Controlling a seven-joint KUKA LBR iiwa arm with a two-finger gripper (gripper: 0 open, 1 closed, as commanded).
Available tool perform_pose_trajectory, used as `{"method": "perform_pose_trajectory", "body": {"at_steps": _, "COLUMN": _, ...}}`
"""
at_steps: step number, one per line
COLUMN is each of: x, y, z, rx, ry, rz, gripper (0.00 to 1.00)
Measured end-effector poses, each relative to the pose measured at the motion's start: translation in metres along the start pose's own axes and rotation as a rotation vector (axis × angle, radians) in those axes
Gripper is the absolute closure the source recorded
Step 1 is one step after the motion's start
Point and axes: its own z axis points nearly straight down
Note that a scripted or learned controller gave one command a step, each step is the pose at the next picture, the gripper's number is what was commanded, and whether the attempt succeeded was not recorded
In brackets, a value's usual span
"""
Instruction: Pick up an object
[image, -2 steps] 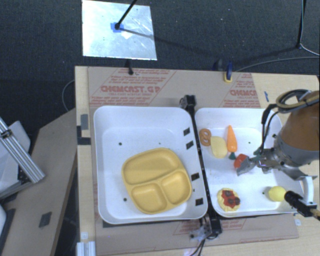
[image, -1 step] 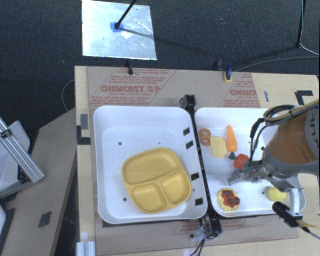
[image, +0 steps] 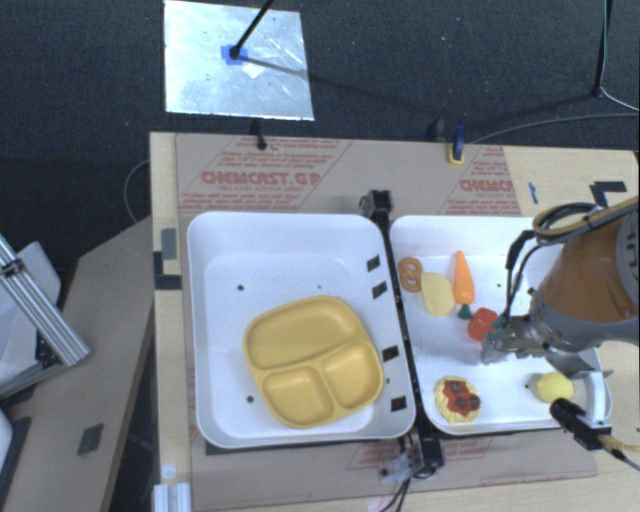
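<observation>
The likeliest target is the small red toy (image: 482, 322), perhaps a tomato or pepper, lying near the middle of the right bin (image: 430, 235). The gripper (image: 497, 345) hangs just at its lower right edge, low over the bin floor, so the arm appears positioned for a grab there. Whether the fingers are spread or closed cannot be told, and nothing is visibly caught between them.

Other toys sit close by, which makes any grasp here crowded. An orange carrot (image: 463, 277) stands lengthwise just above the red toy, a pale yellow piece (image: 437, 295) lies beside the carrot toward the bin's left wall, and a pretzel (image: 410, 272) rests next to that wall. A small pizza (image: 458, 398) lies by the near edge, and a yellow lemon (image: 553, 386) sits toward the near right corner, partly under the arm (image: 590, 285).

The left bin (image: 215, 240) holds a yellow divided tray (image: 313, 358), set toward its near right corner. Both bins rest side by side on the surface (image: 300, 170), covered with printed brown paper.
</observation>
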Motion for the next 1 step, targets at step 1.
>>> {"method": "perform_pose_trajectory", "body": {"at_steps": 1, "x": 0.0044, "y": 0.0048, "z": -0.0444, "rx": -0.004, "ry": -0.001, "rz": -0.004, "gripper": 1.00}}
